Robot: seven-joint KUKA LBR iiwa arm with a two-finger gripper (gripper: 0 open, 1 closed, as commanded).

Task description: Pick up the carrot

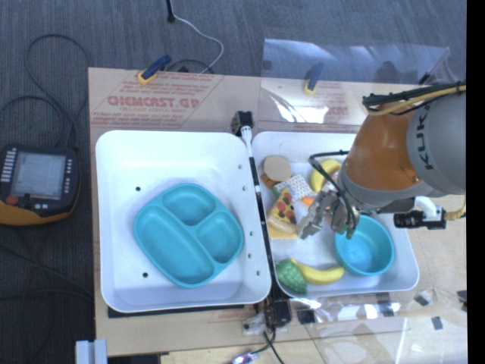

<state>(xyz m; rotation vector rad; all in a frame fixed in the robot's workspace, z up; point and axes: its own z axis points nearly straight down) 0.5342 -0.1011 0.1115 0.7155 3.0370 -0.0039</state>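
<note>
in the right bin (405,279), the end effector (327,217) hovers low with its fingers slightly parted, gripping nothing. the carrot (305,200), a small orange sliver, lies just left of it, beside the pizza slice (284,205) and above the bowl (367,247).

A brown board (151,101) is covering the bench, and two white bins are sitting on it side by side. The claw (327,217) is hanging over the right bin (405,279); the left bin (121,203) is lying well to its left. Two clips, one yellow-blue (154,68) and one yellow (311,80), are resting far behind the claw.
</note>
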